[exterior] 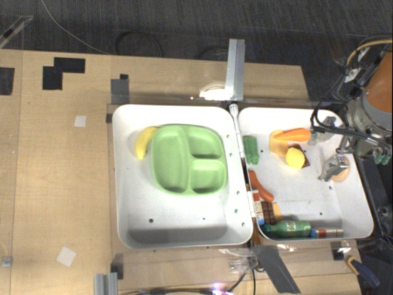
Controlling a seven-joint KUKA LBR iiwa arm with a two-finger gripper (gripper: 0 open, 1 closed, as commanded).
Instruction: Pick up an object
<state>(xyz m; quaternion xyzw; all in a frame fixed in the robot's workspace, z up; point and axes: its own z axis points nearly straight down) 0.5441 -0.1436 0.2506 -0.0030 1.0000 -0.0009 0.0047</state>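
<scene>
Wooden tabletop (55,183) carries two white bins. A yellow banana (143,142) lies in the left bin (178,226), touching a green divided tray (187,158). In the right bin (350,214) are a green block (250,149), an orange carrot (290,136), a yellow lemon (296,158), a red sausage (260,188) and a green bottle (287,228). The claw (334,168) hangs at that bin's right side; whether it is open, I cannot tell.

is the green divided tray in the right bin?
No, the green divided tray lies in the left bin, with a banana at its left edge.
</scene>
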